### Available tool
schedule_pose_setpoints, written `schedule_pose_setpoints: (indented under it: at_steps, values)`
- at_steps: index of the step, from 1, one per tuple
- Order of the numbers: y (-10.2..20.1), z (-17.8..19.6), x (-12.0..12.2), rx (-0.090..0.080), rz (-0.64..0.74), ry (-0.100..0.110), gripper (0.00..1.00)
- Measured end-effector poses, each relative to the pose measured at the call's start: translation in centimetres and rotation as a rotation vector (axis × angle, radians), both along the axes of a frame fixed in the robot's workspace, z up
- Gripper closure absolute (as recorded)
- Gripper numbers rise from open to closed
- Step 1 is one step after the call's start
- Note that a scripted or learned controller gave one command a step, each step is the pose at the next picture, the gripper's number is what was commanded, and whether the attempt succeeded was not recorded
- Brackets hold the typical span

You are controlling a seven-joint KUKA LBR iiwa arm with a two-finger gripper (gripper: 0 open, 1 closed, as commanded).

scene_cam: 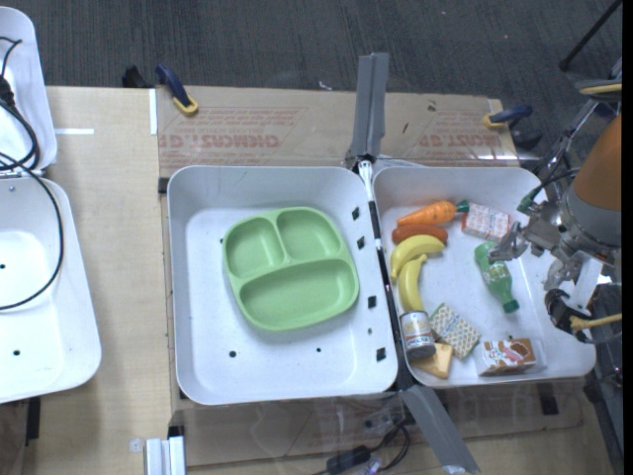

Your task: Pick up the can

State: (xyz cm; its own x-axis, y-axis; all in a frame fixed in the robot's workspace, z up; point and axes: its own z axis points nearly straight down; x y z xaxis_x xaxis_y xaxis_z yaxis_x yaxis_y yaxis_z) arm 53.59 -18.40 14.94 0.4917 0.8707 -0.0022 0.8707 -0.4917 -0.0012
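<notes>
Camera view shows the small silver metal can low in the right white bin, touching a yellow banana – I might bump that. My pincer is far; I cannot tell its state

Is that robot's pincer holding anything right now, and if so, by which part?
Nothing is held. The pincer hangs at the right bin's far right, above the green bottle. The can lies untouched near the bin's front left, beside the banana.

Two bins, one can, one banana, one bottle.
</notes>
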Motion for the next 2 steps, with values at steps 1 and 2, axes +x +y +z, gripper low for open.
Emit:
schedule_pose_setpoints:
  at_steps: [1,2]
  values:
    - [-2.03,0.10,6.83,0.000,-0.064,0.000,0.00]
    - [-2.03,0.11,6.84,0.000,-0.064,0.000,0.00]
